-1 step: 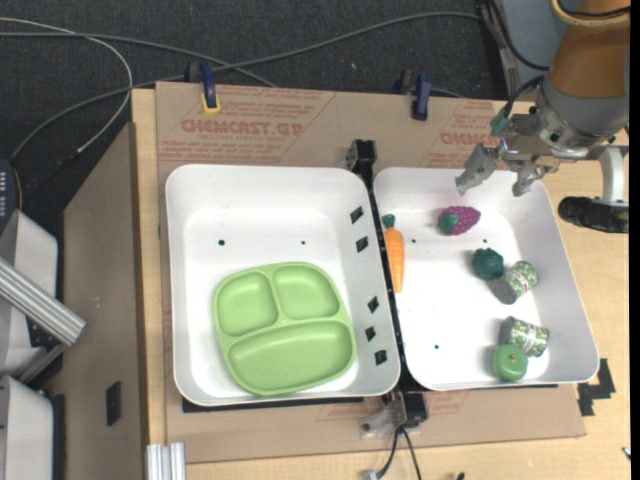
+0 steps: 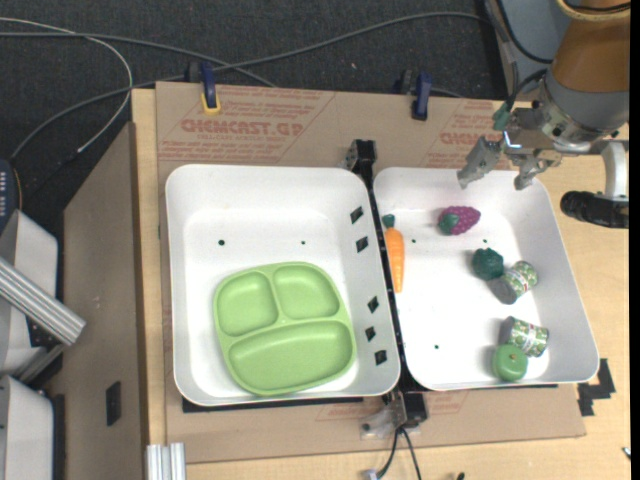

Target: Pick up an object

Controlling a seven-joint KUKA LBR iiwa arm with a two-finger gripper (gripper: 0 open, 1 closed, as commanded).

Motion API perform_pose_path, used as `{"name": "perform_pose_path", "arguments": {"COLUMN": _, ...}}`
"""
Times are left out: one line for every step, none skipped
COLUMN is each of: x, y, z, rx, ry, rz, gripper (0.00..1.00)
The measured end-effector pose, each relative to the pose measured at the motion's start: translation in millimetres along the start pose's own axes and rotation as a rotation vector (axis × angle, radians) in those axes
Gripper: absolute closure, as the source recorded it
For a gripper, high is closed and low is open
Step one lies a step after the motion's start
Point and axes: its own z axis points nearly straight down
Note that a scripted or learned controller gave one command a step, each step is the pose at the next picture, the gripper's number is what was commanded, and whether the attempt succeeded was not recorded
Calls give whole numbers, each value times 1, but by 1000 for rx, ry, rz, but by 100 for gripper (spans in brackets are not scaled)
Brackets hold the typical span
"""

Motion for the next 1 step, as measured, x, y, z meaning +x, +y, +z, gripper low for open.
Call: {"name": "perform_pose_path", "arguments": {"x": -1, "y": -6, "z": 62, "rx": 7, "ry": 2, "rz": 1, "gripper": 0}}
